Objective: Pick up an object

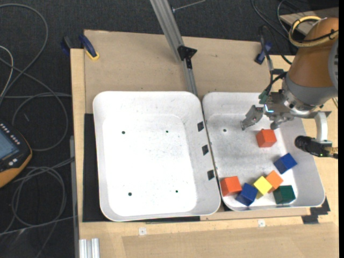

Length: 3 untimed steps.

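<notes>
My gripper (263,122) hangs over the upper part of the right bin (232,149), its two fingers spread open with nothing between them. An orange-red block (266,138) lies on the bin floor just below and slightly right of the fingertips, apart from them. Along the bin's near edge lies a cluster of blocks: an orange one (231,185), a blue one (247,193), a yellow one (262,185), another orange one (274,179) and a dark green one (284,194). A second blue block (286,162) sits toward the right wall.
The left bin (107,160) lies beside the right one, with black clips at the shared wall (204,149). A slanted metal pole (172,31) rises behind the bins. Blue clamps (88,46) sit on the bench's far corners. Cables lie on the floor at left.
</notes>
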{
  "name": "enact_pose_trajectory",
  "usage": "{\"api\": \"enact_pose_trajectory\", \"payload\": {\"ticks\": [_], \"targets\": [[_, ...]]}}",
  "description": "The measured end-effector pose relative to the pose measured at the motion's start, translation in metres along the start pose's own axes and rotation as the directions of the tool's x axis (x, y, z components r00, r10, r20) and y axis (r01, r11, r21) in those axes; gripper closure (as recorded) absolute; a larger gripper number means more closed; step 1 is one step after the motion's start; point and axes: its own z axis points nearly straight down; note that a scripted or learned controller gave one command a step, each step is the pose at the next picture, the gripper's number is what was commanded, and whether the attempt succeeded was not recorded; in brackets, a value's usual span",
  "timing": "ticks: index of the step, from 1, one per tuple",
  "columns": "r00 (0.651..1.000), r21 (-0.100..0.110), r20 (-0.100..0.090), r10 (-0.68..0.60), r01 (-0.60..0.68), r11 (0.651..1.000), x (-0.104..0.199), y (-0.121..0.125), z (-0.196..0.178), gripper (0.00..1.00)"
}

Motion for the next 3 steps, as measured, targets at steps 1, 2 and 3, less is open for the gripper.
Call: {"api": "enact_pose_trajectory", "payload": {"ticks": [1,2,3], "targets": [[1.0,0.001,-0.001,0.0,0.0,1.0,0.006,0.002,0.062,0.0],[1.0,-0.009,0.001,0.0,0.0,1.0,0.006,0.004,0.046,1.0],[1.0,-0.015,0.003,-0.001,0.001,1.0,0.001,0.002,-0.017,1.0]]}}
